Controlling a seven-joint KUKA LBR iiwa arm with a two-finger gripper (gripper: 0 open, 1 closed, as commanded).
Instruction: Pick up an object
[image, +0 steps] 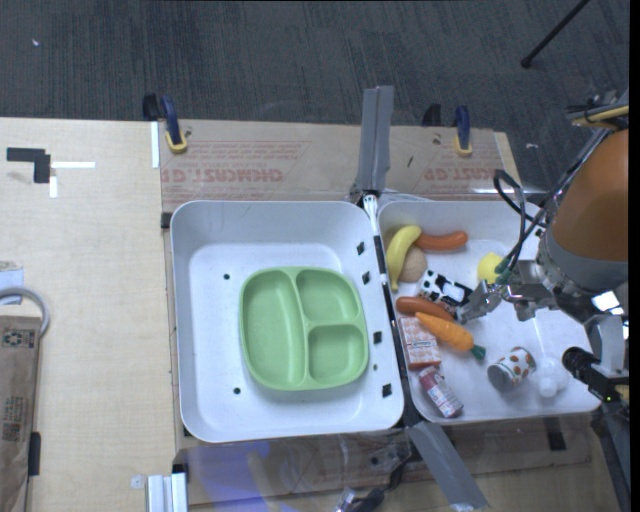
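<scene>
Camera view looks down on both bins, and the action is all on the right. The grey arm with its orange band (600, 195) leans in from the right edge, and the two-finger gripper (487, 300) hangs over the middle of the right-hand shallow white bin (470, 408). Whether the fingers are apart or together, I cannot tell; the metal tip is small and tangled with cables.

No object has been lifted yet, so the pick seems to be at the approach stage. Just to the left of the tip sits a black-and-white spotted toy (443, 288), with an orange plastic carrot (446, 331) a little nearer and a yellow round toy (490, 266) just beyond it. Further left, a yellow plastic banana (400, 247) and an orange sausage-shaped toy (441, 240) lie at the far end. A small red packet (420, 349) and a red-capped little bottle (440, 393) lie toward the near edge, and a brown-and-white cup-like toy (511, 367) sits to the right.

The left bin holds a pale green divided plastic plate (303, 328), well apart from everything.

The danger: this clutter is tight. A descent between the spotted toy and the carrot could strike one, knock it aside, and close on nothing. The carrot's rounded shape looks likely to roll or squirt free.
</scene>
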